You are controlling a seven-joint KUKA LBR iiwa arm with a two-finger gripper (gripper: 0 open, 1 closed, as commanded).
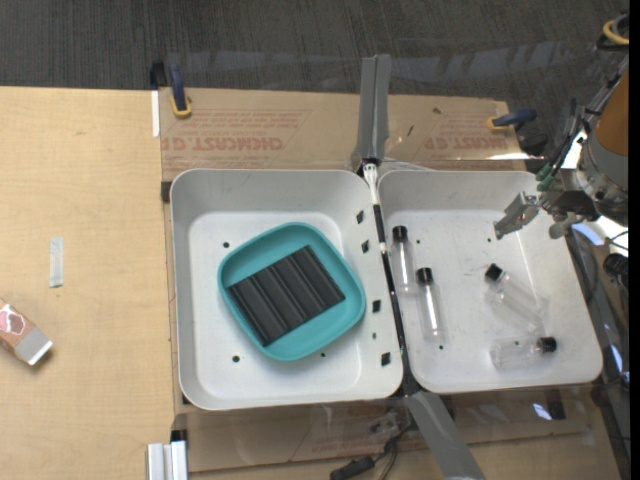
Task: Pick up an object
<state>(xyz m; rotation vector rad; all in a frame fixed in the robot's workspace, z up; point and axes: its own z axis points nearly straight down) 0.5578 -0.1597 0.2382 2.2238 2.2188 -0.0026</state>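
Observation:
The right bin (470, 368) holds several clear vials with black caps. Two lie lengthwise near its left wall, one vial (401, 256) farther back and another vial (430, 308) closer to the front. A third vial (513, 296) lies slanted right of centre, and one more vial (520, 352) rests near the front wall. My gripper (537, 218) hangs over the bin's back right part, above and behind the slanted vial, open with nothing between its fingers. In the left bin (195, 268) sits a teal tray (330, 343) with a black ribbed insert (286, 292).
A grey divider post (375, 108) rises between the bins at the back. Blue clamps (179, 98) (510, 120) pin the cardboard behind them. On the wooden bench to the left lie a small grey strip (56, 262) and a red-and-white packet (20, 332).

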